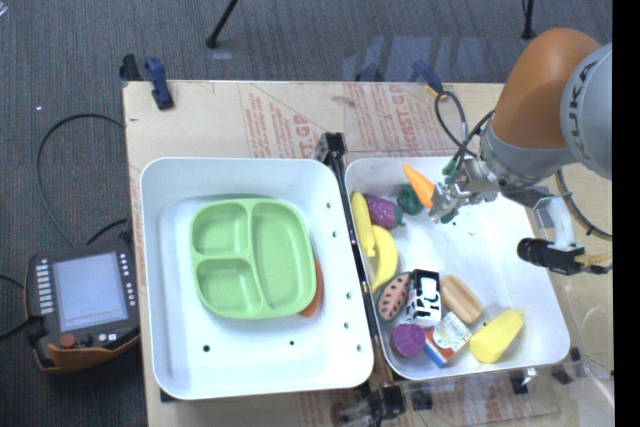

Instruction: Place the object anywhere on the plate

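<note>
Sitting bare in the left bin, the green plate [252,258] awaits its load; the toy carrot [418,183] lies in the right bin, so the placing is not yet done. The pincer [447,205] hovers just beside it, arm bent down from the right; whether it is apart I cannot tell.

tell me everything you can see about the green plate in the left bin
The green plate is a pale lime, rounded-rectangle tray, plastic by its look, moulded into three compartments: two smaller ones on the view's left, one above the other, and a taller one on the right. It lies flat and slightly rotated on the floor of the left white bin, roughly centred. No food sits in its compartments. An orange-red object peeks out from under its right edge, touching it. The gripper is over the other bin.
</note>
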